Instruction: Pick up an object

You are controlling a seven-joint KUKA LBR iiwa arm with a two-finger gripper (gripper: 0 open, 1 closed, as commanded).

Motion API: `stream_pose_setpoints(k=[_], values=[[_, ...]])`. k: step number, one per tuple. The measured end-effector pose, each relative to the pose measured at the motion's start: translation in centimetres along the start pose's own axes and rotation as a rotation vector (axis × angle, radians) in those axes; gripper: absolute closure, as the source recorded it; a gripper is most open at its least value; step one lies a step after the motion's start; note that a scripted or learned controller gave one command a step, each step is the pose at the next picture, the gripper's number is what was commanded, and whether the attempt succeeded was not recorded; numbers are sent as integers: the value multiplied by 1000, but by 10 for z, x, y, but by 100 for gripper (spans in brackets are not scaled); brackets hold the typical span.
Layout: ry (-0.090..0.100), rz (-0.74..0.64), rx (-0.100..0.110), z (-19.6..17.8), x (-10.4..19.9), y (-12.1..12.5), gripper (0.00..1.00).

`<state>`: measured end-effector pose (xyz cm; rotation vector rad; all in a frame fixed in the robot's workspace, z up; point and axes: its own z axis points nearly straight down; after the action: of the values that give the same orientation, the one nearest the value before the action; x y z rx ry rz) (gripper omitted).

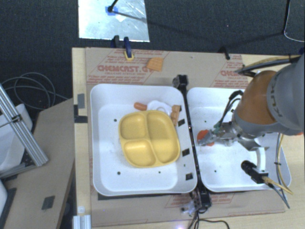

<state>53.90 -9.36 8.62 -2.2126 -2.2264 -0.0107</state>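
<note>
A small red-orange object [203, 136] is seen at the right bin's [224, 181] left wall, touching the gripper [213, 136]; whether it is clamped cannot be told. Bare floor is left below it. In the left bin [107, 175], a yellow divided tray [147, 138] is set on the worktop [200, 66].

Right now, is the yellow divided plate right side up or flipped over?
Right side up: the yellow plate in the left bin shows its three hollow compartments facing the camera.

Two smooth white plastic bins [102, 142] sit on printed brown cardboard [138, 66]. A glossy yellow plastic divided plate [148, 138] lies in the left bin. Shiny foil sheet [113, 12] beyond the cardboard's far edge.
</note>
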Motion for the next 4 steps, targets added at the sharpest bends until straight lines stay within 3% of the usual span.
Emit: stream_pose_setpoints(k=[1, 2, 3, 4], values=[[-4, 0, -15, -17, 0, 3, 100], [-13, 4, -18, -260, -49, -24, 100], [-8, -7, -18, -389, 20, 18, 100], [-6, -6, -8, -453, 87, 27, 100]])
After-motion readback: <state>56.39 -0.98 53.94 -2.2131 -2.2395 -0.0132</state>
